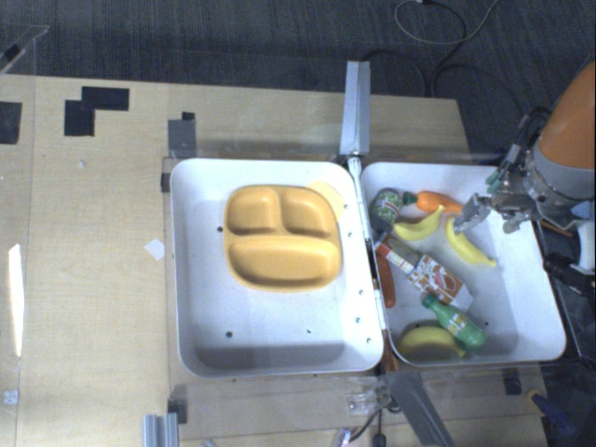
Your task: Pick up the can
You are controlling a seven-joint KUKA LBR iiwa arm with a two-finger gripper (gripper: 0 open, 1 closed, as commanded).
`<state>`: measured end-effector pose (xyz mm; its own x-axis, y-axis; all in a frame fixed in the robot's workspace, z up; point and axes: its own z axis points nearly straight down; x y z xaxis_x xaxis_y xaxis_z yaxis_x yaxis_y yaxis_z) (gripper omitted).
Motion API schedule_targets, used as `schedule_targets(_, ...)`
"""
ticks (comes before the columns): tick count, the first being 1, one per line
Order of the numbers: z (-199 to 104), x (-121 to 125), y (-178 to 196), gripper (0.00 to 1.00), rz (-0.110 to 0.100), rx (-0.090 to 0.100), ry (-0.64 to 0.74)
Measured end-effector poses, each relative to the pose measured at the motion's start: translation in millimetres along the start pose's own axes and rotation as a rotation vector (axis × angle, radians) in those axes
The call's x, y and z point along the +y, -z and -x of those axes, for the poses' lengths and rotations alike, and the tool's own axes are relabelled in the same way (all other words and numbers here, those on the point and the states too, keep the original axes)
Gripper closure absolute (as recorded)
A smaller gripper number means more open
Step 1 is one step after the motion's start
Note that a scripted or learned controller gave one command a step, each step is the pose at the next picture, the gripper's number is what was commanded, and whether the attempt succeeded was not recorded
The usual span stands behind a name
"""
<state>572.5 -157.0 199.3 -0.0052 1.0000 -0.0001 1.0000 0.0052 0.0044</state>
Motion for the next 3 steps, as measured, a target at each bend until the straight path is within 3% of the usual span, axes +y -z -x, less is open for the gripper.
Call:
schedule_targets(1, -54.3, 51.6, -102.8, 0.0, 0.0, -0.001, -0.184)
schedule_targets(2, -71.6, 98.3, -67.5, 0.0, 0.004, -0.001, -0.105)
schedule_targets(3, -174.6, 98.5, -12.4, 0.0, 0.003, 0.001, -0.068)
